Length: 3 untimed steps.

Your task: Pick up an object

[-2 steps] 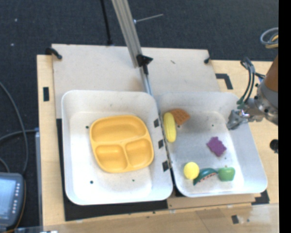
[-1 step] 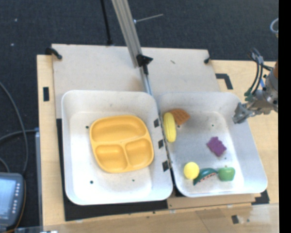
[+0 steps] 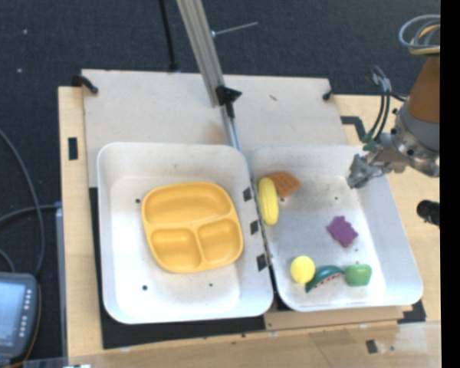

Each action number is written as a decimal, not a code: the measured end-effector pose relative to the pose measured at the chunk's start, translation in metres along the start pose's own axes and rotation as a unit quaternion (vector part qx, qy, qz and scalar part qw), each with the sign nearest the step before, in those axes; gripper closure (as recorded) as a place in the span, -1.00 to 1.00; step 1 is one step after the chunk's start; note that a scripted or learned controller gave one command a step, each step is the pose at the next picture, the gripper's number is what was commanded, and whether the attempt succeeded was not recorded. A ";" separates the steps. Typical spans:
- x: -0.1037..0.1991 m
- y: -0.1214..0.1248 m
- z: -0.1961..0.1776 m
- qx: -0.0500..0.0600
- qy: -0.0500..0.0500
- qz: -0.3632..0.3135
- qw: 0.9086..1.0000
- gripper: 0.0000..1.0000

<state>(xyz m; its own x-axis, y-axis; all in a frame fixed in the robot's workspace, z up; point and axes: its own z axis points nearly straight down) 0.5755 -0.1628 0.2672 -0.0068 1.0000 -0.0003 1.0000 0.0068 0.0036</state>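
I hover my fingers (image 3: 358,173) over the right shallow white bin's (image 3: 391,228) far rim, carrying nothing; spread or pressed, I cannot tell. The purple blocky plastic toy (image 3: 342,231) lies nearest, toward the bin's middle, unobstructed.

The arm (image 3: 423,102) is cut off by the right edge. The gripper (image 3: 359,172) is too small to resolve. The grey monitor (image 3: 8,313) is cropped bottom-left.
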 end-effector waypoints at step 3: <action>0.157 0.039 -0.003 0.001 0.001 0.000 1.000 1.00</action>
<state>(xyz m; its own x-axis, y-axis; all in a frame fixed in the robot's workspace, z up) 0.6132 -0.0054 0.2702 -0.0077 1.0000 0.0011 1.0000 0.0077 0.0020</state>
